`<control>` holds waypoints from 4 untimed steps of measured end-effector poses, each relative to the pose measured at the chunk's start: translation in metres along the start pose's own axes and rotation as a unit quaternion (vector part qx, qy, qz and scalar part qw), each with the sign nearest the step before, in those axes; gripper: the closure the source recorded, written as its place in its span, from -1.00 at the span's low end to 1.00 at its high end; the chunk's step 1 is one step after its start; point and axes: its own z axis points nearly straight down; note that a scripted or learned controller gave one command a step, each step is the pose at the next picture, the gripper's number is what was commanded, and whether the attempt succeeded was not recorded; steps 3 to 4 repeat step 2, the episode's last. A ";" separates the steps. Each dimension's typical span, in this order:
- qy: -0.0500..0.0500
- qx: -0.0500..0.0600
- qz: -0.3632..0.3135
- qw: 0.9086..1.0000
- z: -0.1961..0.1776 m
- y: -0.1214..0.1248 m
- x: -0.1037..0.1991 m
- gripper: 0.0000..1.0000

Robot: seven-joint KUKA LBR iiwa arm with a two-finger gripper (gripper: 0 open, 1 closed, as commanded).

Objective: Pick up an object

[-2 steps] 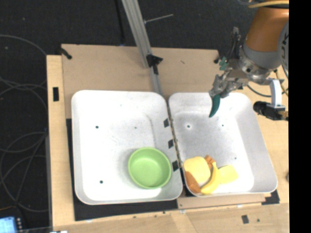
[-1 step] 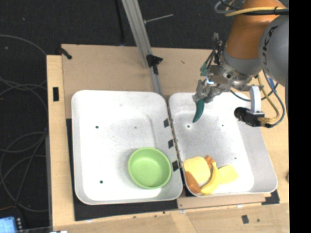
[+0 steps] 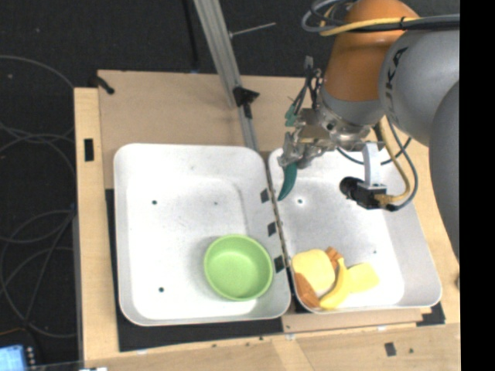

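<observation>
The left bin (image 3: 147, 207) carries a green bowl (image 3: 238, 266) near its front right corner, lying untouched. At the divider between the bins the gripper (image 3: 298, 159) hangs above the right bin (image 3: 402, 246), and a slim teal object (image 3: 288, 182) dangles from it, curved and pointed (what it is I cannot tell); the jaws look closed on its upper end. So the pick seems done, the lift just clear. A yellow and orange cluster (image 3: 334, 277) lies at the right bin's front.
</observation>
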 end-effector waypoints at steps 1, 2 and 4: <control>0.000 0.000 0.000 1.000 0.012 -0.003 0.041 1.00; 0.001 -0.001 -0.003 1.000 0.007 -0.011 0.097 1.00; 0.001 -0.001 -0.003 1.000 0.007 -0.011 0.097 1.00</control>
